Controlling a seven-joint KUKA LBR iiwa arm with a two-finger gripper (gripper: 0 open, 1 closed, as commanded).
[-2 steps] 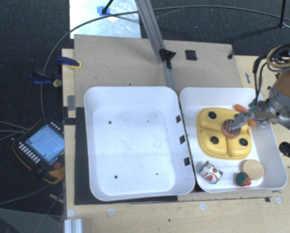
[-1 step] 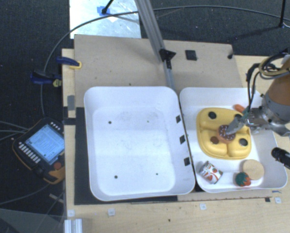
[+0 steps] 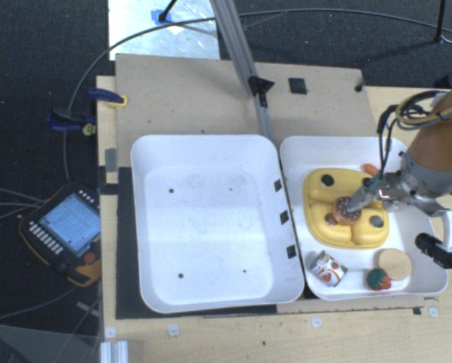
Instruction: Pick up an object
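In the right bin (image 3: 301, 153) lies a large yellow lumpy toy (image 3: 328, 195) with dark spots. My gripper (image 3: 345, 212) reaches in from the right and is down on top of this toy, near its middle. A small red and white can (image 3: 326, 268) lies on its side near the bin's front edge. To its right sit a round tan disc (image 3: 395, 262) and a small green and red piece (image 3: 377, 280). An orange bit (image 3: 370, 169) pokes out behind the gripper's body.
The left bin (image 3: 203, 218) stands next to the right one. A metal pole (image 3: 237, 44) slants over the bench's back. A handheld pendant (image 3: 63, 229) lies on the floor at the left. Cables run over the arm (image 3: 438, 150) at the right.
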